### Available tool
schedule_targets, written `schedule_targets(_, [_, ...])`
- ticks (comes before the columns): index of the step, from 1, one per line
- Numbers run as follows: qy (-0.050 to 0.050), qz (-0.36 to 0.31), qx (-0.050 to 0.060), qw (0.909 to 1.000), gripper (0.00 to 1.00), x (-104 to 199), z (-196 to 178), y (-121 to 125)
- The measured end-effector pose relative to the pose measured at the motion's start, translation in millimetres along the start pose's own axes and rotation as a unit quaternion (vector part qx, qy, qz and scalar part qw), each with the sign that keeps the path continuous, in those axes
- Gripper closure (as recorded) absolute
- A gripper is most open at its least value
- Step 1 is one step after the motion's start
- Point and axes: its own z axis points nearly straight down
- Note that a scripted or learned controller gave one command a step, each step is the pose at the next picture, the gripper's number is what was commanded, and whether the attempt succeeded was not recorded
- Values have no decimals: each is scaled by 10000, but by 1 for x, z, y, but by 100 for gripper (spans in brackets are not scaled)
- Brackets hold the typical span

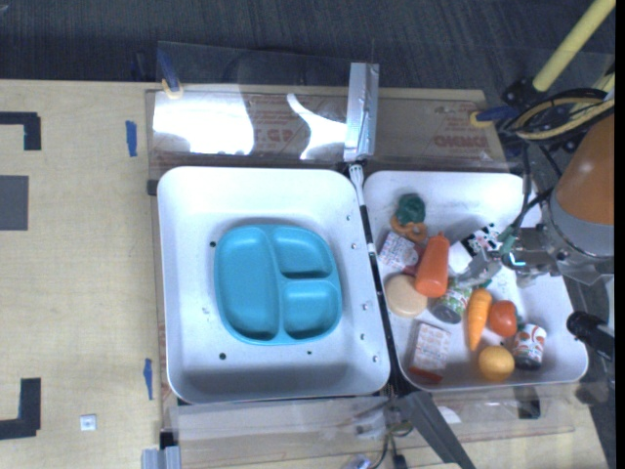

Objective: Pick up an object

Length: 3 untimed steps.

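The right white bin (459, 186) holds several toy foods. Among them are a green piece (411, 206), an orange-red bottle shape (433, 265), a beige bun (405, 295), a carrot (478, 317), a red tomato (502, 318), a yellow fruit (496, 362) and a small red-and-white can (530, 345). My gripper (488, 246) reaches in from the right. It hangs low over the upper right part of this pile, just above the carrot and tomato. Nothing is visibly held by it.
The left white bin (186, 262) carries a blue divided plate (278, 281). A white-and-red packet (428, 348) and a white wrapper (395, 250) lie near the divider between the bins. Cables and a yellow pole (576, 37) are at the top right.
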Motion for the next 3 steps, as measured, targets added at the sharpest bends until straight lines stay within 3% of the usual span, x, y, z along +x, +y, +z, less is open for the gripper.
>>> schedule_targets(1, [4, 858, 32, 9963, 0, -29, 103, 26])
schedule_targets(2, [-13, 856, -100, 9963, 100, -30, 82, 33])
schedule_targets(3, [-3, 900, -47, 9959, 100, 17, -6, 77])
